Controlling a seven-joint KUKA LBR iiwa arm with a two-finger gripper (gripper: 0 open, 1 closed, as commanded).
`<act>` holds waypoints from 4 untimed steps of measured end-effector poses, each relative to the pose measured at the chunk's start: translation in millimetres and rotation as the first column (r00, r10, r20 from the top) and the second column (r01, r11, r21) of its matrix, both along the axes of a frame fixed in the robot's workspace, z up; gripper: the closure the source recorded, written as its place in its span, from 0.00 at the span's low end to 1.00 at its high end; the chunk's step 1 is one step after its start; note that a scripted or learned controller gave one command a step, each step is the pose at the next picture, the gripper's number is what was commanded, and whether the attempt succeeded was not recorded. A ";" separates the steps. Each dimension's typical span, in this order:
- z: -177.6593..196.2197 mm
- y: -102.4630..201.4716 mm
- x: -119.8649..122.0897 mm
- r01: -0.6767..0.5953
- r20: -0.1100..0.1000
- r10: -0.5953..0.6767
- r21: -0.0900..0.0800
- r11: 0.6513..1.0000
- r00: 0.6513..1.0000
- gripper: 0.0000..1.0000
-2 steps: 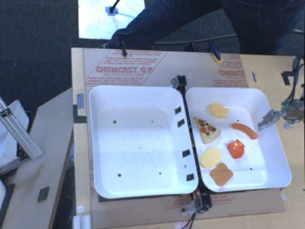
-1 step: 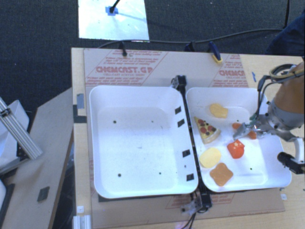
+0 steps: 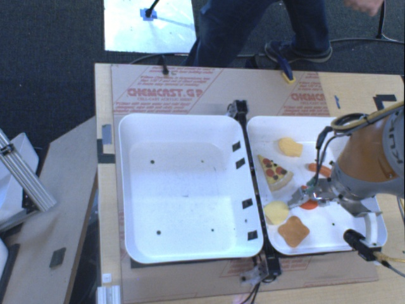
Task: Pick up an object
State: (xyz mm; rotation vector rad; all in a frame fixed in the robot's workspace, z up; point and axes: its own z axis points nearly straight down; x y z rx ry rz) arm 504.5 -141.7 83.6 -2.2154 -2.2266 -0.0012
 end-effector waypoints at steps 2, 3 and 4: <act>0.6 11.1 6.4 0.004 -0.001 -0.004 0.000 1.000 1.000 0.00; 1.6 29.9 64.5 -0.004 0.007 0.004 -0.002 1.000 1.000 0.00; 0.7 34.5 -4.0 0.006 -0.003 -0.006 0.001 1.000 1.000 0.00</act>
